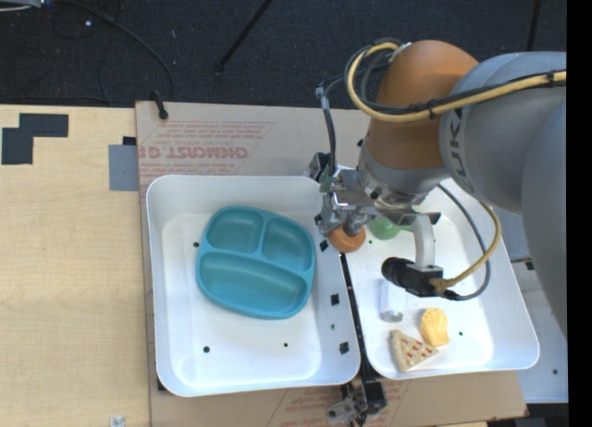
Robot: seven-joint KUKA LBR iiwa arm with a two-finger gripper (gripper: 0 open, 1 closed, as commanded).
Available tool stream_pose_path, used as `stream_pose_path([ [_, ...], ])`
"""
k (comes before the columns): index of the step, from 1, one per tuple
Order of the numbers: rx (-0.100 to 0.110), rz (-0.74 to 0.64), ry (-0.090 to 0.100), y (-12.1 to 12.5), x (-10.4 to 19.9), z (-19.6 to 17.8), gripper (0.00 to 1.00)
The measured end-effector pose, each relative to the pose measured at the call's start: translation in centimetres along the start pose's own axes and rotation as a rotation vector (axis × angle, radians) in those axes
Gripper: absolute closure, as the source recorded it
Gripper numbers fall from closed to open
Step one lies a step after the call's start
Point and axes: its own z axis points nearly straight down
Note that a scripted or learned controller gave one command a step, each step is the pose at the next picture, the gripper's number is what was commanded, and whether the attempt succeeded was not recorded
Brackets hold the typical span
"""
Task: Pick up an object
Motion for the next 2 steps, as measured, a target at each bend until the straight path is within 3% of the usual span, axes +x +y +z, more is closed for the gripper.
stream_pose_path([
  [1, 0.003, 0.0, 0.0, -1.35, 5.17, 1.43, 1.0],
  [2, 0.002, 0.004, -0.002, -1.29, 4.94, 1.36, 0.0],
])
